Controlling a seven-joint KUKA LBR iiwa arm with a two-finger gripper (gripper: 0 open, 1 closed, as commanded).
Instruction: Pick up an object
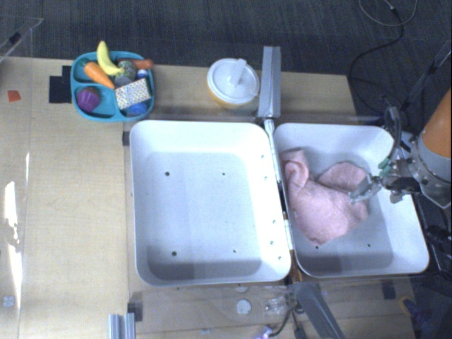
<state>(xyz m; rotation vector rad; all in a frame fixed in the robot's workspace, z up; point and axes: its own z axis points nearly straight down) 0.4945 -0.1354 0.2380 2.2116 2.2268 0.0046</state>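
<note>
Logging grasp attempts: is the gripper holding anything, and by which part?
Cannot be told. The gripper sits at the pink cloth's right edge in the right bin.

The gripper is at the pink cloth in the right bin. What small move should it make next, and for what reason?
Probably a short push straight down into the pink cloth, then a close. The gripper sits at the cloth's right edge in the right bin, but no fabric shows between its fingers, so lifting now would likely bring up nothing.
</note>
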